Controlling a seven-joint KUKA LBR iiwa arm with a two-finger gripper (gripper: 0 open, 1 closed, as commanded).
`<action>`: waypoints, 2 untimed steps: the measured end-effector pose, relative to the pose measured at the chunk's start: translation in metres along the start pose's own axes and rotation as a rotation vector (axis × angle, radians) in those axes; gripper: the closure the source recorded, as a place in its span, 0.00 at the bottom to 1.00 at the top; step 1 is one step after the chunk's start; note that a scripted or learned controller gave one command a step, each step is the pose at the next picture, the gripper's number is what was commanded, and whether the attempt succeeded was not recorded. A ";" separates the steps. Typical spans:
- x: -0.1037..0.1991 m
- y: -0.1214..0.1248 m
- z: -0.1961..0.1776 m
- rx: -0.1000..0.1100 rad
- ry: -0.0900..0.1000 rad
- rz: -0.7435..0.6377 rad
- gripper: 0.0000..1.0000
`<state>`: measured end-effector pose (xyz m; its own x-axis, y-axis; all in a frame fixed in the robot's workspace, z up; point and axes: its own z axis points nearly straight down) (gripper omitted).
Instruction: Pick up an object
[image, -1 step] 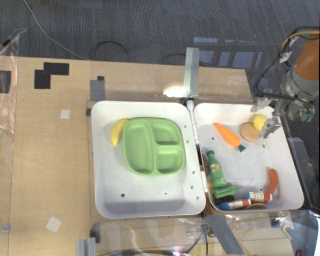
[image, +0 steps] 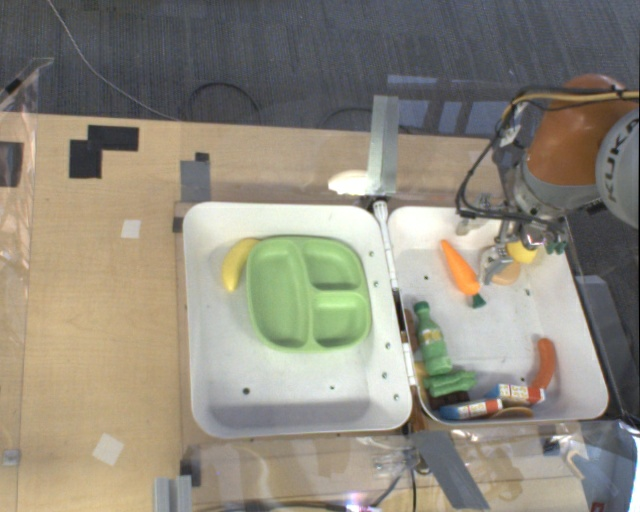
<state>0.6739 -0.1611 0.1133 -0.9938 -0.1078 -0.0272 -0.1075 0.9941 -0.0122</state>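
A: Where's the hand (image: 508, 262)?

B: Top of the right bin (image: 585, 330), near the back wall. There's a small yellow thing (image: 523, 251) right at the fingers, maybe a toy lemon. Looks like it sits between them, but the wrist covers most of it, so I can't tell if the hand is closed on it or just around it.

A: So that's the target?

B: My guess, since the hand is on it. Round, smooth, probably hollow plastic, so light and stiff. A round skin can squirt out of two flat fingers, so pinch across the widest part, dead centre.

A: Anything close by?

B: Carrot (image: 460, 268) just to the left, orange, tapered, green stub at the lower end. Near the hand, not touching as far as I can see. Easier shape, grab it mid-length across the narrow way.

A: Rest of that bin?

B: Green bottle (image: 431, 337) along the left wall, hard and glossy. Sausage (image: 543, 364) by the right wall, reddish, curved, looks rubbery. Small packets (image: 490, 402) piled at the front edge, too jumbled to sort.

A: Left bin (image: 215, 390)?

B: Green divided tray (image: 305, 292), matte plastic, three wells, flat and wide, bad for a pinch. Banana (image: 236, 262) against its left rim, yellow, curved. Bench (image: 90, 330) is pale wood.
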 end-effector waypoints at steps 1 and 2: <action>-0.002 0.050 0.021 -0.009 0.022 0.004 0.00; -0.007 0.051 0.008 -0.007 0.002 -0.001 1.00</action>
<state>0.6756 -0.1094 0.1053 -0.9937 -0.1087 -0.0256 -0.1086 0.9941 -0.0056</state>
